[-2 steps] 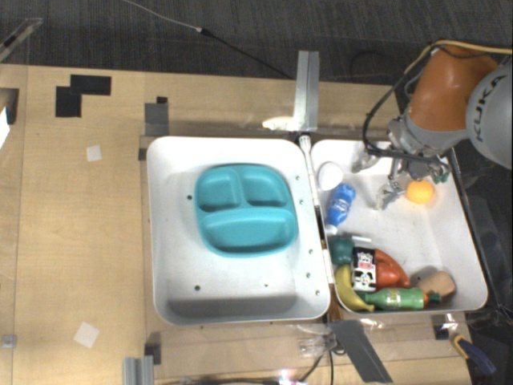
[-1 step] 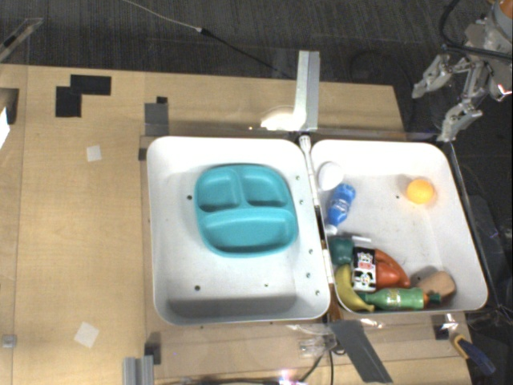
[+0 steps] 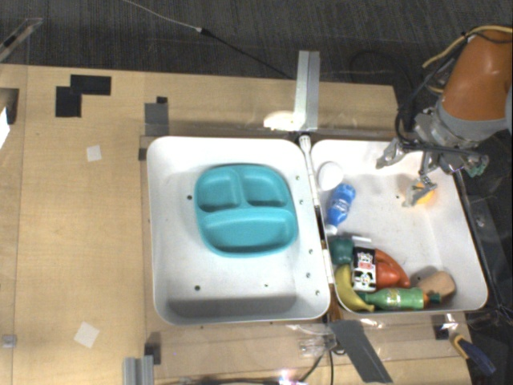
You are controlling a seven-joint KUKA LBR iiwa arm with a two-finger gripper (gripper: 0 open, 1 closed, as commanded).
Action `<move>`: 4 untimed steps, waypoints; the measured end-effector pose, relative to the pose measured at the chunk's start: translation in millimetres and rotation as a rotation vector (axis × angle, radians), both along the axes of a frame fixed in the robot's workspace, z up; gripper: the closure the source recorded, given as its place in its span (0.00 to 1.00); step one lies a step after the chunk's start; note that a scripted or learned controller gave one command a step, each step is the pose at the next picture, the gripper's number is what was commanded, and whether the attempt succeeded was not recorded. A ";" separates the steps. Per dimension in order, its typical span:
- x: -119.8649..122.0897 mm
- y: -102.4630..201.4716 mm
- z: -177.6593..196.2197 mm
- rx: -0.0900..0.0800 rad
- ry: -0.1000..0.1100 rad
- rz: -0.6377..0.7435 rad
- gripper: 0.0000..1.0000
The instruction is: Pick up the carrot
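Pale wood worktop carries two white bins side by side, and my pincer hangs over the upper part of the right bin, near its far right corner. Something small and orange-yellow sits at its tip, but whether the pincer is released or clenched I cannot tell (the wrist hides too much). Left of it lie a white cup and a blue bottle; further down, the clutter. The carrot rests there, in the lower part of that bin, touching a yellow banana side and a green bottle. Its long axis seems to run slantwise, upper left to lower right; which end is the tip I cannot make out. To do this well, I judge I should travel down the bin, turn across that axis, and descend between the neighbours. The left bin holds a teal tray.
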State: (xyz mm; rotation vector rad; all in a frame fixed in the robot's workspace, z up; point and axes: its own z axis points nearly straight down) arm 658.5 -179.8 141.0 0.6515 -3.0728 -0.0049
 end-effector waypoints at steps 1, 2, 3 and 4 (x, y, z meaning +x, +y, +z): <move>-22.1 41.3 113.9 -0.001 -0.018 -0.345 0.00; -64.6 47.2 258.3 -0.004 -0.028 -0.291 0.00; -122.3 -18.3 252.4 -0.007 -0.014 -0.063 0.00; -151.2 -26.0 237.9 -0.005 -0.012 -0.146 0.00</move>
